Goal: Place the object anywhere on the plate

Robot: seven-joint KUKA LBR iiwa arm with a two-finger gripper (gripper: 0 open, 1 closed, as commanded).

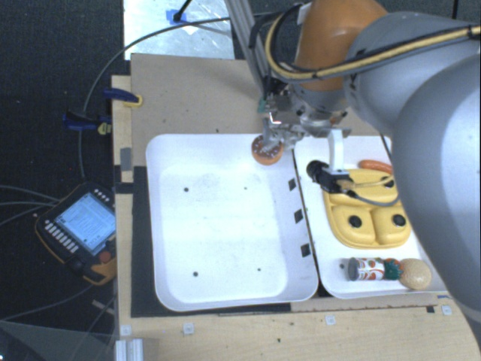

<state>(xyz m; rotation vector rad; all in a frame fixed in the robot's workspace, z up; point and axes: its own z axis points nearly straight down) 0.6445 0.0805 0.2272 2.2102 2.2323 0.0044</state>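
- Gripper [275, 134] — positioned over the far right corner of the left bin [169, 277], directly above a small round brown object [266, 153]. Whether its jaws are apart, together or clamped on the object cannot be told.
- Round brown object — at the left bin's far rim, just below the gripper tip; contact with the bin floor cannot be determined.
- Arm [406, 89] — grey with an orange band, entering from the right and covering part of the right bin [325, 277].
- Right bin — contains a yellow plate [368, 220] with moulded recesses, an orange item [375, 165] beyond it, and a small can [368, 269] beside a beige egg-shaped item [414, 274] at the near edge.
- Tabletop [188, 104] — brown board carrying both bins.
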